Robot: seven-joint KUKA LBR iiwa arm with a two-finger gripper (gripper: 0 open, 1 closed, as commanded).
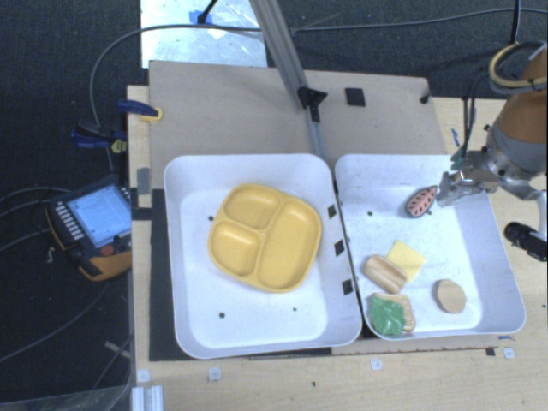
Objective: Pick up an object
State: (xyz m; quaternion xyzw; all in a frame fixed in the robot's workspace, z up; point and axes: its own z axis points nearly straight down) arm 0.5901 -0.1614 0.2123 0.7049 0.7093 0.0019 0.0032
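Camera view, looking down on both bins. The likeliest target is the small reddish speckled piece (420,202), an oval toy food item lying on the floor of the right bin (479,255), toward its far side. It lies flat and apart from the other pieces. The gripper (449,188) sits just to the right of it, at the end of the grey arm (514,148) that reaches in from the right; its tip looks very near or touching the piece's right end, but you cannot tell from this angle whether there is contact, nor whether its jaws stand apart or together. Nothing is visibly clamped.

Toward the near side of the same bin lie four more candidates: a yellow square slice (406,259), a tan bun-shaped roll (384,273) touching the slice's left edge, a green leafy piece on a tan base (390,315) just nearer than the roll, and a round tan disc (449,296) to the right, well clear of the rest.

The left bin (193,229) holds a yellow divided plate (265,237), resting flat at its centre.

Judged step: approach to the reddish speckled piece, grasp not yet made. The next move calls for you to centre the tool over the piece rather than beside it, come down to the bin floor, close across its narrow width, then lift. The risk is nudging the piece leftward instead of straddling it.
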